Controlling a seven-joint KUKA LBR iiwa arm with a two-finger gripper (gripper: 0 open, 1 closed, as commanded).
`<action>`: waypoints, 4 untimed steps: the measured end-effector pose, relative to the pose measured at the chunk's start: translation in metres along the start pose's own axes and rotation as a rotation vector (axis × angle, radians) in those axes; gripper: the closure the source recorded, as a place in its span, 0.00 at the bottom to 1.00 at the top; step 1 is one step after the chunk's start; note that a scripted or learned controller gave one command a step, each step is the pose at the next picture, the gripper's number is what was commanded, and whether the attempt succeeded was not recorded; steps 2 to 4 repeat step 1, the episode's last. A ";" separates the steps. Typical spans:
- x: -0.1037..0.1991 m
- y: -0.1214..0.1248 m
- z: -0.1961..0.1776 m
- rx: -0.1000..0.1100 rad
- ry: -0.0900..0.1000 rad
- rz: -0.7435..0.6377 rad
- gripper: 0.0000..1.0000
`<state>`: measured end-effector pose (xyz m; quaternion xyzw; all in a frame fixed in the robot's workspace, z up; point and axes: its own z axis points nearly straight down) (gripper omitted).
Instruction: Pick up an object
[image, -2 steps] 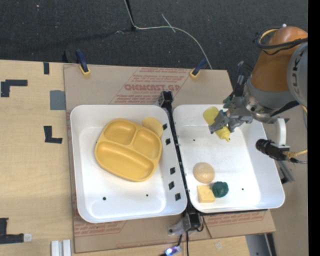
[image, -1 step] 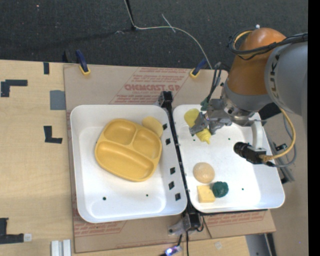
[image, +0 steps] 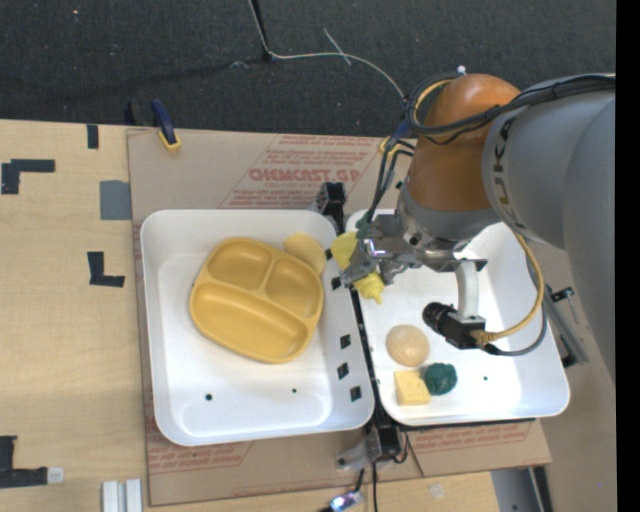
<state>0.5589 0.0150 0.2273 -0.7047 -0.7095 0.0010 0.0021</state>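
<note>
My gripper (image: 362, 268) hangs over the divide between the two bins, at the left edge of the right bin (image: 520, 400). A small bright yellow toy (image: 372, 289) sits between its fingers, with yellow showing on both sides of them. The gripper is shut on it. In the right bin lie a beige ball (image: 407, 345), a yellow block (image: 411, 387) and a dark green lump (image: 440, 377), all in front of the gripper. The arm's orange band and grey body cover the back of that bin.
The left bin (image: 170, 400) holds a yellow divided plate (image: 258, 298) with a pale yellow object (image: 303, 247) at its far right corner. A black cable fitting (image: 452, 325) hangs off the arm over the right bin. Both bins rest on a cardboard sheet (image: 270, 170).
</note>
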 end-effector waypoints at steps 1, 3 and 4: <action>0.059 -0.016 -0.007 -0.001 0.001 -0.002 1.00; 0.059 -0.016 -0.007 -0.001 0.001 -0.002 1.00; 0.059 -0.016 -0.007 -0.001 0.001 -0.002 1.00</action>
